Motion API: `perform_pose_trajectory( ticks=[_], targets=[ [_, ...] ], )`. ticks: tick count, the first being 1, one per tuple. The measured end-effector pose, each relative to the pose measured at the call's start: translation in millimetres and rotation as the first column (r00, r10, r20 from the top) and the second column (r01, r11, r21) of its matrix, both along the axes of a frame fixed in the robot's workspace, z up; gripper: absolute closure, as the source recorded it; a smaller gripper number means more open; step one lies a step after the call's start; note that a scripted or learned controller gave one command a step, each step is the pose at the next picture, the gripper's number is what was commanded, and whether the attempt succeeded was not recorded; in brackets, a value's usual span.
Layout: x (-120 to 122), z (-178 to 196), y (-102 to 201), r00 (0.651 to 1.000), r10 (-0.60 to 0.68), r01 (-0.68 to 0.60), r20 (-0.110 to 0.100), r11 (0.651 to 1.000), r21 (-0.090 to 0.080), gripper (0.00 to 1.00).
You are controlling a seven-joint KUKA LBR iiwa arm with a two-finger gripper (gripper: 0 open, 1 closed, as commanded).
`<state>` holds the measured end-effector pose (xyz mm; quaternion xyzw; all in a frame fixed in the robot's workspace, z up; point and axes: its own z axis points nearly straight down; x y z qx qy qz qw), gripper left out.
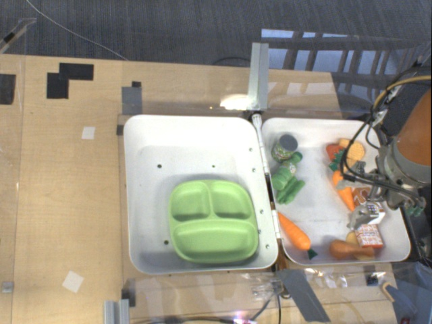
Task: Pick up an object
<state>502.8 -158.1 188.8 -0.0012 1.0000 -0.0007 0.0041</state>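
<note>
Down at the near edge of the right bin (pixel 317 132) lies a carrot (pixel 295 231), slanted, its green tip toward the front rim. Just right of it along the same front wall rests a brown sausage-like piece (pixel 345 249), and touching that from above is a small red-and-white carton (pixel 369 236). The gripper (pixel 368 212) hangs directly over the carton, metal parts crowded together there; whether its fingers are apart or closed I cannot tell, and nothing can be seen clamped between them. The arm (pixel 408 147), grey with its orange band, comes in from the right over the bin's far right corner, with cables looping around it. A little farther back, left of the gripper, a small orange piece (pixel 345 196) sits beside it, and beyond that a cluster of red, orange and yellow toy foods (pixel 345 152) lies near the back right. On the bin's left side a green vegetable (pixel 287 183) lies close to the dividing wall, and behind it a green can (pixel 287 147) with a grey top. Over in the left bin (pixel 148 154), a green divided plate (pixel 212 220) sits toward the front, three compartments showing. Both bins rest on the wooden bench (pixel 61 201).
</note>
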Motion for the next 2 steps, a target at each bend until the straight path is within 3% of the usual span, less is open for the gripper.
perform_pose_trajectory(
  ticks=[1, 2],
  targets=[
    [70, -98, -48, 1.0, -0.021, 0.021, 0.011, 1.0, -0.003, 0.0],
    [74, -85, -45, 1.0, -0.012, 0.012, 0.021, 1.0, -0.003, 1.0]
  ],
)
